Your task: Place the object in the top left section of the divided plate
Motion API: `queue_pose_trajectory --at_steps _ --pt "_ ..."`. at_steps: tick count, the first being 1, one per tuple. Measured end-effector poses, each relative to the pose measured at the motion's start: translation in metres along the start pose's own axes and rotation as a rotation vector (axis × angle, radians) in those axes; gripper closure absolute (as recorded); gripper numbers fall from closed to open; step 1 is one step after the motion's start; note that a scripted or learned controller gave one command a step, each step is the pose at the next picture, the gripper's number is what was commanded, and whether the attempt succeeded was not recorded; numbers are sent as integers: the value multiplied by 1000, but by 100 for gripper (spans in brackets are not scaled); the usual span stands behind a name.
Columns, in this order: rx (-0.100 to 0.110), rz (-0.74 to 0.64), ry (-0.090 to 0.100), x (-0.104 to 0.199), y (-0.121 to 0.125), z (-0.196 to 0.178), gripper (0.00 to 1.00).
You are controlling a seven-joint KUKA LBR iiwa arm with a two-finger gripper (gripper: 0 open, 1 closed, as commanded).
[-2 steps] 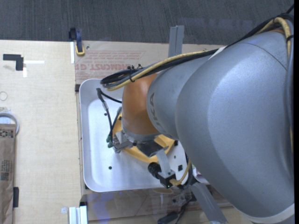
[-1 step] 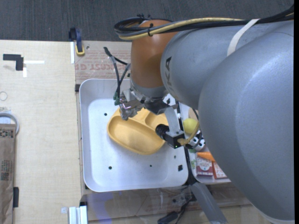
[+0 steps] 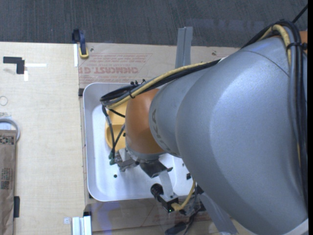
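Observation:
My grey arm fills the right and middle of the camera view, and its orange band [image 3: 139, 124] hangs over the white bin [image 3: 92, 146]. A sliver of a yellow plate [image 3: 108, 131] peeks out at the band's left edge, inside the bin; its sections are hidden under the arm. The gripper [image 3: 121, 161] points down into the bin just below that sliver, mostly covered by the wrist and its cables. No loose object shows in the bare white strip of the bin to the left of the arm.
Printed cardboard [image 3: 115, 65] lies behind the bin, with a grey post [image 3: 183, 45] and a blue clamp [image 3: 78, 36] at the back. A brown bag [image 3: 6, 165] sits at the left edge of the wooden bench [image 3: 44, 131].

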State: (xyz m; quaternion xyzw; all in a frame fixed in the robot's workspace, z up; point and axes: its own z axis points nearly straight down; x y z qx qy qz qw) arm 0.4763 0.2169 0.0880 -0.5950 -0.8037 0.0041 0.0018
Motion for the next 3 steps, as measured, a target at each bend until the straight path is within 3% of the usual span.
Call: queue_pose_trajectory --at_steps 1,2,3 --pt "-2 447 -2 -25 62 -115 100" --pt "-9 557 1 -4 50 -3 100" --pt "-3 399 0 -54 145 -59 100"
